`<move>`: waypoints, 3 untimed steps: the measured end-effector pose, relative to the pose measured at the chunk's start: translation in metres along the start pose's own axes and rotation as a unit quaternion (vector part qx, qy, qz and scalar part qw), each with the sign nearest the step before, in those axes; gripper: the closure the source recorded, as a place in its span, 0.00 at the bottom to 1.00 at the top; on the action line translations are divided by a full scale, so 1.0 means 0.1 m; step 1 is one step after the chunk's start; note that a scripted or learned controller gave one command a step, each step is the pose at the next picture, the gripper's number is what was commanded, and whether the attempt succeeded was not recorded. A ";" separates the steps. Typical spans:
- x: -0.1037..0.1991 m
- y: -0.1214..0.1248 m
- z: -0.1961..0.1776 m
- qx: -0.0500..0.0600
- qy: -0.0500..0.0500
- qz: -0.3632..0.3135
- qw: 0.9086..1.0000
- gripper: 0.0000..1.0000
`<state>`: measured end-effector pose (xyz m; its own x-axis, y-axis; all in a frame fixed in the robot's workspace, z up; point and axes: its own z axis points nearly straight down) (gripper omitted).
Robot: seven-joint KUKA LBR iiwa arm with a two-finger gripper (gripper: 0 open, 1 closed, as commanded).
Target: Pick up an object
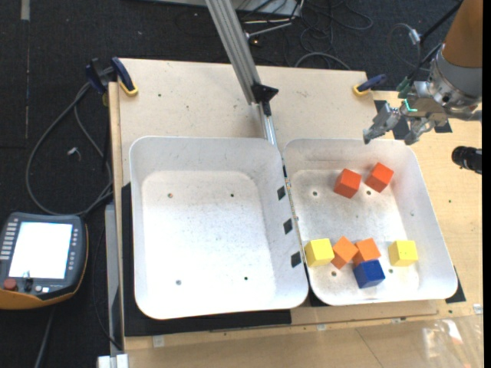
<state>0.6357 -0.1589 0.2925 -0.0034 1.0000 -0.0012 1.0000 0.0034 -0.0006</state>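
Seven small cubes lie in the right bin (430, 228), all below the pincer (393, 129), which hangs over the upper right rim of this bin with nothing between its fingers; the fingers look spread apart. Nearest below it are two red-orange cubes (347, 182) (380, 177), just beside each other. Further below, well apart from the pincer, are a yellow cube (319, 251), two orange cubes (344, 250) (368, 248) touching a blue cube (369, 273), and another yellow cube (403, 252). Left of the pincer, the left bin (153, 205) rests on the tabletop (192, 98).
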 end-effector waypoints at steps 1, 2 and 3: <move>0.00 0.00 0.00 0.000 0.000 0.000 1.000 0.00; 0.00 0.00 0.00 0.000 0.000 0.000 1.000 0.00; 0.00 0.00 0.00 0.000 0.000 0.000 1.000 0.00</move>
<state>0.6357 -0.1589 0.2924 -0.0034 1.0000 -0.0013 1.0000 0.0034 -0.0007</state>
